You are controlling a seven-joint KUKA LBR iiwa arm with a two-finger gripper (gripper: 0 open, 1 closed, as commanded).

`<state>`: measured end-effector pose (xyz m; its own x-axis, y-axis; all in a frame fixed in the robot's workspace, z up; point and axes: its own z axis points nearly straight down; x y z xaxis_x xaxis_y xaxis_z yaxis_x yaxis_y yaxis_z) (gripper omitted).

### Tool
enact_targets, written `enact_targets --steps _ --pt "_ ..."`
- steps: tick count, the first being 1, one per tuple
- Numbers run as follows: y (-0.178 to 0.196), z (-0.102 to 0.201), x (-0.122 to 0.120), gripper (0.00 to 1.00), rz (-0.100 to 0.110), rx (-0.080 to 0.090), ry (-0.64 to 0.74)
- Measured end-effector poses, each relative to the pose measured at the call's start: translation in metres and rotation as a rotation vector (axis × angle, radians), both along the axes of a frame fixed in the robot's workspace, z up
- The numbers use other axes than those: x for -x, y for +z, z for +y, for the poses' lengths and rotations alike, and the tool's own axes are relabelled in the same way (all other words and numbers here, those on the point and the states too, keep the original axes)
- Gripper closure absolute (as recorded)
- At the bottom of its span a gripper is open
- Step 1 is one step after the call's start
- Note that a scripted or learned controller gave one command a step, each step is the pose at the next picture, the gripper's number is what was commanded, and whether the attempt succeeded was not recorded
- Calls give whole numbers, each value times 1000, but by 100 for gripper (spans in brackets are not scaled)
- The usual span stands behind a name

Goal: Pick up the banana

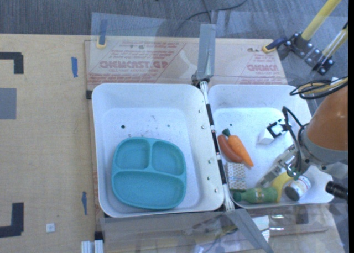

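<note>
The banana [280,182] shows as a small yellow patch near the front of the right bin [251,100], mostly hidden under the gripper. My gripper [276,170] reaches in from the right and sits low, right over the banana and touching or nearly touching it. The grey arm with its orange band [332,122] covers the bin's right side.
An orange carrot [239,149] and a red-brown piece [227,150] lie at the right bin's left side. A green bottle-shaped item [255,195] rests along the front wall beside the banana. A small black-and-white object [274,130] lies further back. A teal divided plate [148,173] sits in the left bin [110,103].
</note>
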<state>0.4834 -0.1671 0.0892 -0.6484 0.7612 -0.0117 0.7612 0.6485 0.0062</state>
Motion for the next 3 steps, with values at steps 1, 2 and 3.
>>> enact_targets --steps 1,2,3 --pt "37 34 -28 0 9 -5 -114" --pt "0 -19 0 0 3 -4 58" --pt "11 -21 -1 100 -3 -3 55"
